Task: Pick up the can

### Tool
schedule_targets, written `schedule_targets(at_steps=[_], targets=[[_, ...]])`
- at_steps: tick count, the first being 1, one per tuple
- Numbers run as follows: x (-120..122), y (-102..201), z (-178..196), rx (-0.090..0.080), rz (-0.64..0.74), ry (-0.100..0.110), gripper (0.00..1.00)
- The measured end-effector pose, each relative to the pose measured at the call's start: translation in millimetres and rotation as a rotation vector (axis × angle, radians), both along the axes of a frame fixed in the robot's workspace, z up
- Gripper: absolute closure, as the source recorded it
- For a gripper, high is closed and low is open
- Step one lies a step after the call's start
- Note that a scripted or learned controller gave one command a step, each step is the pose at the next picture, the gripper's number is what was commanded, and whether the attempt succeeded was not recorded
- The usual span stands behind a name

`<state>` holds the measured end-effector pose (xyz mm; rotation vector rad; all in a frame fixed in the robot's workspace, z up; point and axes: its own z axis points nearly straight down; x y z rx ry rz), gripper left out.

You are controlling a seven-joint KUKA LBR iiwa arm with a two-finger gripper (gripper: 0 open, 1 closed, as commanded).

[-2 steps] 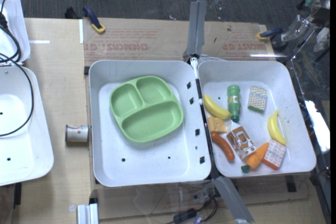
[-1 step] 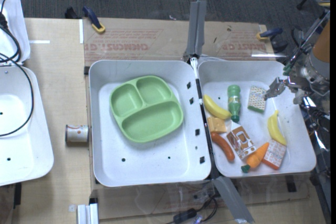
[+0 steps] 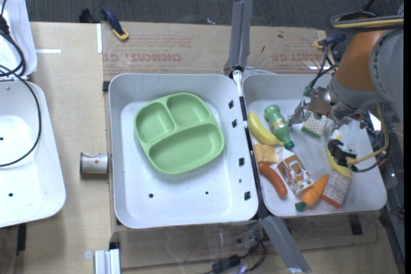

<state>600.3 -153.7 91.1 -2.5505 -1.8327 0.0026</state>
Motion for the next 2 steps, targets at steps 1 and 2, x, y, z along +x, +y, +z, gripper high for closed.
schedule_targets(at_steps=[1, 2], targets=[[23, -47, 0, 0.009, -0.021, 0.001, 0.0], [61, -47, 1, 0.009, -0.043, -0.002, 0.0]])
